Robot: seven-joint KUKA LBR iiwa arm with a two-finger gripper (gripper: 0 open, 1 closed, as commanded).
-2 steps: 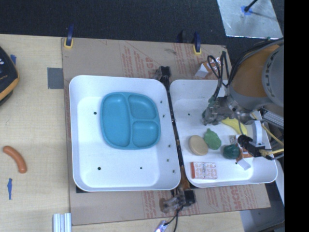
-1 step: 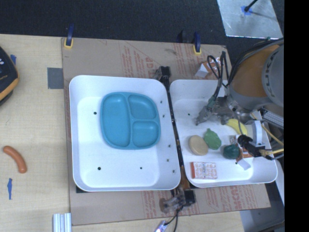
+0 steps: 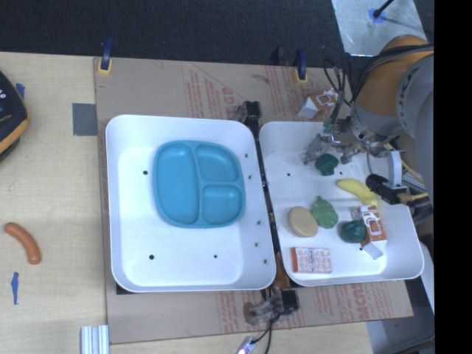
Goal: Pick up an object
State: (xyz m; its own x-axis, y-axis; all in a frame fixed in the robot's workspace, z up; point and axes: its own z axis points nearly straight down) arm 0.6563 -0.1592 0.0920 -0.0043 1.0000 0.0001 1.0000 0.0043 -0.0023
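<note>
Start at the left of the bench: a sausage (image 3: pixel 23 242) lies loose on the wood, well apart from both bins, so ignore it. The left bin (image 3: pixel 133 257) carries a blue tray (image 3: pixel 198 183) with three compartments and nothing in them.

Your work is in the right bin (image 3: pixel 284 161). Near its front edge lies a flat packet (image 3: pixel 311 259); above it a tan disc (image 3: pixel 302 222) touches a light green piece (image 3: pixel 324 212). Further right sit a dark green lump (image 3: pixel 352 231) against a small carton (image 3: pixel 372 226), and a banana (image 3: pixel 358 190).

The gripper (image 3: pixel 324 153) hovers at the bin's upper part, its fingers spread apart over a dark teal piece (image 3: pixel 326 164), which is, as I judge it, your target. Nothing is between the fingers yet, so treat the grasp as not made.

To do this step well, bring the fingers down so they straddle the teal piece evenly, and sink low enough before closing that the pads take its sides rather than skid off its top. Keep clear of the banana, which lies near on the right.

As to heading: the teal piece looks roundish and compact (too small here to read a clear long axis), so no wrist turn seems needed. Should you go for the banana instead, its long axis runs from upper left to lower right; close across that line.
</note>
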